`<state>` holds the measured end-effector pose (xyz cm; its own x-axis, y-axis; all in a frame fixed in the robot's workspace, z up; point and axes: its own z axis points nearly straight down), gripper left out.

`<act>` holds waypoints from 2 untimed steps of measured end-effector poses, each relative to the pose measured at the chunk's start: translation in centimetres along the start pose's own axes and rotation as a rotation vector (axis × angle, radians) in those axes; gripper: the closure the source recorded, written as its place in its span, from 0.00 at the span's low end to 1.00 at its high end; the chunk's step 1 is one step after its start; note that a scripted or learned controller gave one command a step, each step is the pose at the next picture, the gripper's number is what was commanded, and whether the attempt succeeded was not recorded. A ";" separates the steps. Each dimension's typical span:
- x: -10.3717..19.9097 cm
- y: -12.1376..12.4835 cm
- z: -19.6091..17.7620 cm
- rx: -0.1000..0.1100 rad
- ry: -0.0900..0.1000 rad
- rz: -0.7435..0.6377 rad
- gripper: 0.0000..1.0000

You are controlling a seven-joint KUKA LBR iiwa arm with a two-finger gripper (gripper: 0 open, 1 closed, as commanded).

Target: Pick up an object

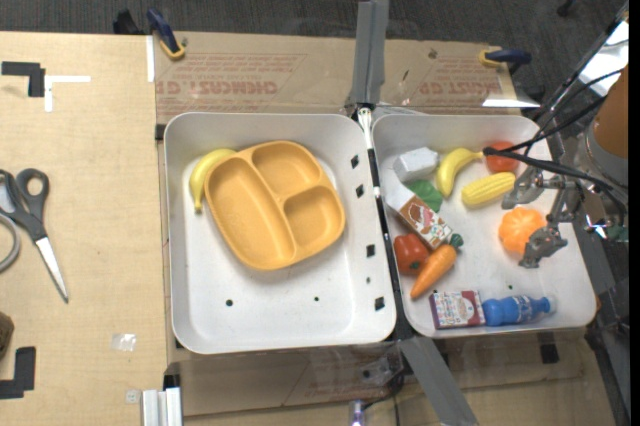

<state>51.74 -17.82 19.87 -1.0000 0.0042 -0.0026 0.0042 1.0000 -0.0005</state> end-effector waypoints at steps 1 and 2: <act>1.1 5.7 10.1 0.000 -0.014 0.070 0.00; 3.5 8.3 10.1 0.002 -0.014 0.096 0.00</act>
<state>48.28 -9.50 9.73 -0.9948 0.1004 -0.0164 0.1004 0.9949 -0.0011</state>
